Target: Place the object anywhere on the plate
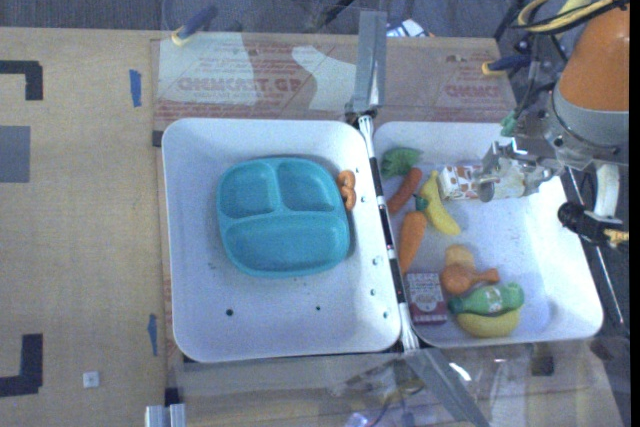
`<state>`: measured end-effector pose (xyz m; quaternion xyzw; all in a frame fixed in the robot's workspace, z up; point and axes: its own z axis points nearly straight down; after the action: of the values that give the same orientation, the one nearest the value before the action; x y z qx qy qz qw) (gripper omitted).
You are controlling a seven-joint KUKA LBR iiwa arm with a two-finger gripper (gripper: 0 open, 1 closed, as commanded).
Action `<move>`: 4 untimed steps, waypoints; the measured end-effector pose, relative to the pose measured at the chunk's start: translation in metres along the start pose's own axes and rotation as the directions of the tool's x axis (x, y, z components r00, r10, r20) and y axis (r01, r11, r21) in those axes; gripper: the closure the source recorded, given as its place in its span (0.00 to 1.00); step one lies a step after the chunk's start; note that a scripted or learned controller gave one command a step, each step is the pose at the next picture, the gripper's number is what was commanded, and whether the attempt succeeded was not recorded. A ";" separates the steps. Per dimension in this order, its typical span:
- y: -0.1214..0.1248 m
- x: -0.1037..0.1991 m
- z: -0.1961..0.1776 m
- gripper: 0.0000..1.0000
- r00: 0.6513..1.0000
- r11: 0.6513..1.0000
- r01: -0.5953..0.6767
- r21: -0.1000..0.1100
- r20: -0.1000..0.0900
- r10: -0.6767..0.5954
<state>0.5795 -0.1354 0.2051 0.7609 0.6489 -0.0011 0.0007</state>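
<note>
The blue divided plate lies in the left bin. A small orange piece rests against the plate's right rim. My gripper hangs low over the upper part of the right bin, reaching in from the right. Just to its left, touching or nearly touching it, is a small white and orange carton. Whether the carton is gripped is hidden by the gripper body.
In the right bin lie a green leafy toy, two carrots, a banana, a red box, an orange toy and a green and yellow toy. A metal divider separates the bins.
</note>
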 end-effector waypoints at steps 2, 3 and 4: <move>0.034 0.136 0.020 1.00 0.998 0.998 0.059 0.000 -0.002 -0.059; 0.039 0.163 -0.068 1.00 1.000 1.000 0.026 -0.001 -0.002 -0.026; 0.025 0.140 -0.001 1.00 0.995 0.995 -0.100 0.002 -0.001 0.100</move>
<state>0.6265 -0.0014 0.2060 0.7924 0.6099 -0.0013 -0.0005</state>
